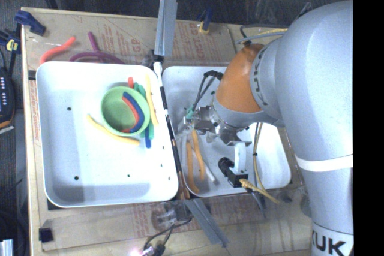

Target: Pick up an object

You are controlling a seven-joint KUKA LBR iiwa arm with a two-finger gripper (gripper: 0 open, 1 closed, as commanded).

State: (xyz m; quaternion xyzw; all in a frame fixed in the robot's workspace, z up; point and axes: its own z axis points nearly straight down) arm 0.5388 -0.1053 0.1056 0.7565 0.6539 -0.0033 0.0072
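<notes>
My gripper [195, 121] is low in the right bin [180, 84], near its left wall, under the orange band of the wrist [240, 84]. A small green piece [188, 111] shows right beside the gripper's tip; whether it is held is hidden. Just below the gripper lie long tan sticks [192, 159] on the bin floor. The left bin [66, 153] holds a green bowl [123, 112] with red and blue curved pieces in it, a yellow strip [105, 128] and a blue stick [147, 136] beside it.
The arm's big grey body [318, 99] covers the right half of the right bin. A grey bar [165, 24] stands at the back between the bins. Orange and purple pieces [78, 48] lie on the bench behind the left bin. Cables [258, 180] hang near the front.
</notes>
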